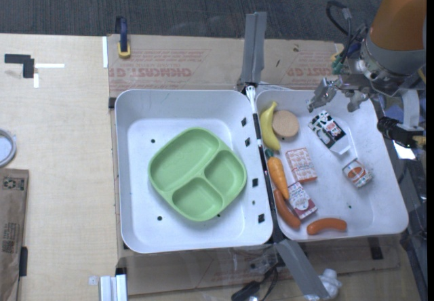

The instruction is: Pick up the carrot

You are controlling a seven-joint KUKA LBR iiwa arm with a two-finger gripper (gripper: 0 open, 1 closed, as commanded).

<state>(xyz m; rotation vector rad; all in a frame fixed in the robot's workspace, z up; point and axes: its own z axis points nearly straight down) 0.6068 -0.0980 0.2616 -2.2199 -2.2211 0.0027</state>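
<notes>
The carrot (277,173) is a short orange piece lying along the left wall of the right bin (380,219), just below the banana (268,125). My gripper (337,97) hangs over the bin's back edge, up and to the right of the carrot and well apart from it. Its two fingers are spread open and hold nothing. A small black-and-white carton (329,130) lies just beneath the gripper.
The right bin also holds a round brown cookie (286,125), two pink packets (300,165) (302,201), a small can (357,173) and two reddish sausages (285,211) (327,226). A green divided plate (196,173) sits in the left bin (129,157).
</notes>
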